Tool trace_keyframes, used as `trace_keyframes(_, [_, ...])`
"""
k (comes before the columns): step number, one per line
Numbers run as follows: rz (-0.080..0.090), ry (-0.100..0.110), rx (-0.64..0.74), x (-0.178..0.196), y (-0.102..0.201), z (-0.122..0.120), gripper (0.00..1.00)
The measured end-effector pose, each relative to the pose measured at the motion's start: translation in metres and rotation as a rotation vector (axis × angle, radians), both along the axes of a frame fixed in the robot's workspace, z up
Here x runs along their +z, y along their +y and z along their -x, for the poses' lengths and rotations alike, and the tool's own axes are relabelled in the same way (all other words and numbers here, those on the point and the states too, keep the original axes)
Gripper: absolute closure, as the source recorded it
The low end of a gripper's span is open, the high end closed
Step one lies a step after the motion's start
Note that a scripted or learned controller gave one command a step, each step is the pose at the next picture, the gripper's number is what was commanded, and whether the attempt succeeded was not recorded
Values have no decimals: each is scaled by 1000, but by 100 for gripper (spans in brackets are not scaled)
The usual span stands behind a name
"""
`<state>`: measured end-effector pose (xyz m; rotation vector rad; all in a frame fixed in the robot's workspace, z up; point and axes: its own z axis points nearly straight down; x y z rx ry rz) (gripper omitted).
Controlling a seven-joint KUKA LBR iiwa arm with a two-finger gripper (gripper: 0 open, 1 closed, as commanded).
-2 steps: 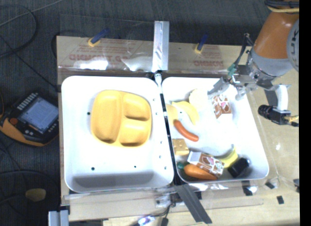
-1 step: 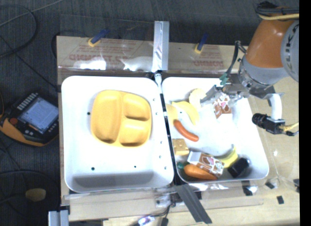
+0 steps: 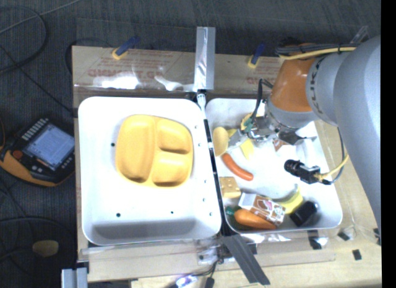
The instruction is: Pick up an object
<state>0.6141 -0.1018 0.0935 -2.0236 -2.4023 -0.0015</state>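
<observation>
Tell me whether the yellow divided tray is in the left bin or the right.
Left bin. The yellow tray lies flat, compartments up, inside the left bin.

Grey rounded arm [image 3: 362, 88], orange band [image 3: 291, 88] above wrist, yellow cable [image 3: 337, 168], black fitting [image 3: 301, 170].

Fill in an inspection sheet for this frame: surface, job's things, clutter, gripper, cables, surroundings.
Surface: two white bins side by side, left bin and right bin.
Job's things: right bin holds an orange sausage-like piece, a carrot, a small printed box, a black object.
Clutter: yellow divided tray in left bin.
Gripper: gripper low over right bin, fingers not discernible.
Cables: yellow cable along arm.
Surroundings: handheld controller on dark floor.
</observation>
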Motion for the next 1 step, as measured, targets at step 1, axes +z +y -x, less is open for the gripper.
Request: trace_keyframes(1, [-3,1,0,8,1,0,100])
